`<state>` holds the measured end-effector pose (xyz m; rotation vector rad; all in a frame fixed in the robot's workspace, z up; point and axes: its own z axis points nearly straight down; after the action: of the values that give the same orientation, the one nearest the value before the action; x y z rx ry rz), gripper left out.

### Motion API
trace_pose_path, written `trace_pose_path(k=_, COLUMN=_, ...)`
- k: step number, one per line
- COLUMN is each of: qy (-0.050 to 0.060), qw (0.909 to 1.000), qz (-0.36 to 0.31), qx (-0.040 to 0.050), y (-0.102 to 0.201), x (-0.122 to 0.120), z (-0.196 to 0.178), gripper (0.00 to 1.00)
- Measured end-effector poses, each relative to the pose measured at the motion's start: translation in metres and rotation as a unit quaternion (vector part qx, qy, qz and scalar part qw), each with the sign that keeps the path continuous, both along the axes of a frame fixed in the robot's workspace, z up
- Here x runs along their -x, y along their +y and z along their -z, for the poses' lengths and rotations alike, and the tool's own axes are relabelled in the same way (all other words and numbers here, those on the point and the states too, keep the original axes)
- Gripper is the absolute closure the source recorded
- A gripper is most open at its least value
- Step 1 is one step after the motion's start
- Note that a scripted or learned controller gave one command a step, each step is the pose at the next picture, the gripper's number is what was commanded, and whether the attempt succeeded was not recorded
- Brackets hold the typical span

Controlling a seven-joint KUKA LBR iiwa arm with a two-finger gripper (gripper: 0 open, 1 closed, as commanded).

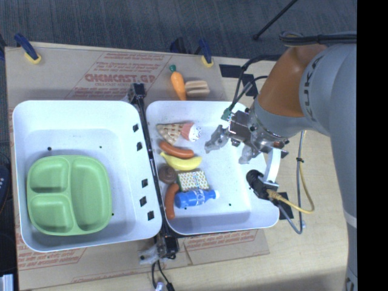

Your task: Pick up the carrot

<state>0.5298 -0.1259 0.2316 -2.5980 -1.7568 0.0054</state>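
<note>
The carrot [177, 85] is orange with a green top. It lies on the cardboard just behind the right bin's far rim, outside the bin [242, 208]. My gripper [230, 150] hovers over the right half of that bin, well in front of and to the right of the carrot. Its fingers [213, 142] are spread open with nothing between them.
A tan bun-like toy [197, 88] sits right beside the carrot. The right bin's left side holds a cone-shaped toy [174, 131], a sausage [176, 150], a banana [183, 161], a checkered block [193, 179] and a blue bottle [195, 198]. A green divided plate [70, 194] lies in the left bin.
</note>
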Motion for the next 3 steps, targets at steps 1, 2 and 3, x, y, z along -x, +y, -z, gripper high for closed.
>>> trace_pose_path(k=1, qy=0.001, qw=0.9911, qz=0.133, qx=0.0004, y=0.046, x=-0.001, z=0.041, gripper=0.00)
trace_pose_path(k=2, qy=0.000, qw=0.9538, qz=0.300, qx=0.0015, y=0.070, x=-0.030, z=0.030, gripper=0.00)
trace_pose_path(k=3, qy=0.000, qw=0.9705, qz=0.241, qx=0.0015, y=0.040, x=-0.062, z=-0.017, gripper=0.00)
